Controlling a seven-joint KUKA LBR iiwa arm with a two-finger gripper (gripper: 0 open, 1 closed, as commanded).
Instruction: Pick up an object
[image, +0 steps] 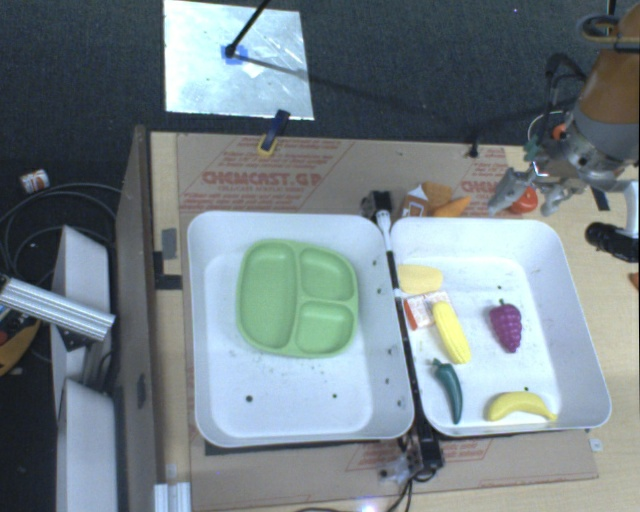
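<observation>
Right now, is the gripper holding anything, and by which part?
Cannot be told: the two-finger gripper sits beyond the right white bin's far rim, with something orange at its tips.

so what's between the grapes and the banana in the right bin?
Nothing. In the camera view, bare white bin floor separates the purple grapes from the banana below them.

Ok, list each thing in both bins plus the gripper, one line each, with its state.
green divided plate: lying flat in the left bin
corn cob: lying in the right bin
purple grapes: lying, untouched
green pepper: lying
banana: lying near the front wall
gripper: raised beyond the right bin's far wall
</observation>
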